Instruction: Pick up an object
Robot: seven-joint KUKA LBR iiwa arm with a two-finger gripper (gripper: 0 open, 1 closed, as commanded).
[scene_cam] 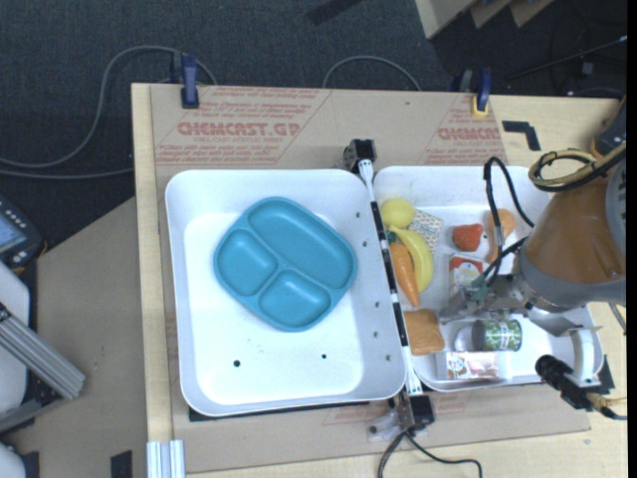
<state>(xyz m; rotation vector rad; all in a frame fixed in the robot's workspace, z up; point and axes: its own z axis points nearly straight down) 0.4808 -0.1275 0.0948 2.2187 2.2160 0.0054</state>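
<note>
Gripper (476,297) low in right bin (438,179), grip state unclear. Can (495,336) lies just below it, long axis running left-right; banana (418,252) farther left.

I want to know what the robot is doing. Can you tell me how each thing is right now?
Blue plate: lying flat in the left bin, nothing on it.
Banana: lying in the right bin, against the carrot.
Lemon: resting by the banana's top end.
Can: lying on its side, below the gripper.
Bread: lying flat near the divider.
</note>
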